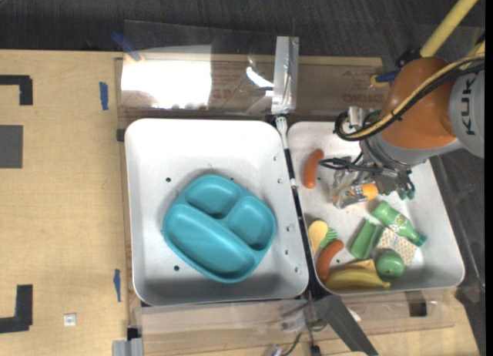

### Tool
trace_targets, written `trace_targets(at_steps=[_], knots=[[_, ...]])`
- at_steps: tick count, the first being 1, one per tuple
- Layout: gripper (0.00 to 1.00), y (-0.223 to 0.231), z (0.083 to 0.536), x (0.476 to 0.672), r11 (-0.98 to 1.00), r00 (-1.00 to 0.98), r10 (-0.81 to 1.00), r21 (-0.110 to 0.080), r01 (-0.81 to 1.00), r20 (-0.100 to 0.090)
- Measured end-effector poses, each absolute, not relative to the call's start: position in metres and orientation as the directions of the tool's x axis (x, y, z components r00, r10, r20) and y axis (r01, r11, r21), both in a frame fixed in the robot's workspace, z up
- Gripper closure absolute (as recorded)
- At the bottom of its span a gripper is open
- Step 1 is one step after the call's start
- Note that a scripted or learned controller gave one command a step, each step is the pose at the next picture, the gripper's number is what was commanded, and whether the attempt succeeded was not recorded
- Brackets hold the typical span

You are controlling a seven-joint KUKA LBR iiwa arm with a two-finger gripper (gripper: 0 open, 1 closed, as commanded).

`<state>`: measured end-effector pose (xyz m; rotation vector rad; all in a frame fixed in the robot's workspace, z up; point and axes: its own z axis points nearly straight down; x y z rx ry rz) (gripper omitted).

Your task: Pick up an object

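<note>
1. The left bin point(146, 216), well to the left of the pincer, is the larger white tray; it carries a teal divided plate point(219, 226) with 3 compartments, lying flat near its middle.
2. The right bin point(445, 227) sits directly under the pincer, touching the left bin along their shared edge.
3. The arm point(420, 108) comes in from the upper right, its orange band just above the wrist, with cables looping around it.
4. The pincer point(356, 186) hangs low over the upper middle of the right bin. Something small and orange shows at its tip, but the metal parts and cables blur together here, so I cannot tell whether it is released, clenched or grasping anything.
5. The banana point(356, 277) lies below the pincer, along the near wall of the right bin.
6. The green bottle point(397, 222) lies tilted just below and right of the pincer; a green cylinder point(363, 239) lies below the pincer, beside that bottle.
7. The orange sausage point(311, 169) lies left of the pincer, near the shared edge and apart from the other toys.
8. The green round fruit point(390, 263) rests below and right of the pincer, touching the banana.
9. The yellow piece point(318, 233) and the red-orange piece point(330, 253) lie below and left of the pincer, close together.
</note>
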<state>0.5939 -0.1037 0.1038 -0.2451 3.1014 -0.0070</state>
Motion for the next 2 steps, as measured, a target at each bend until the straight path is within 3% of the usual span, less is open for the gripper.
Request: trace_targets(at_steps=[1,2], knots=[[1.00,-0.0764,0.2468,0.6117,0.934,-0.933,-0.359,-0.006,-0.358,-0.016],[1.00,-0.0759,0.2549,0.6122,0.935,-0.934,-0.356,-0.004,-0.356,-0.019]])
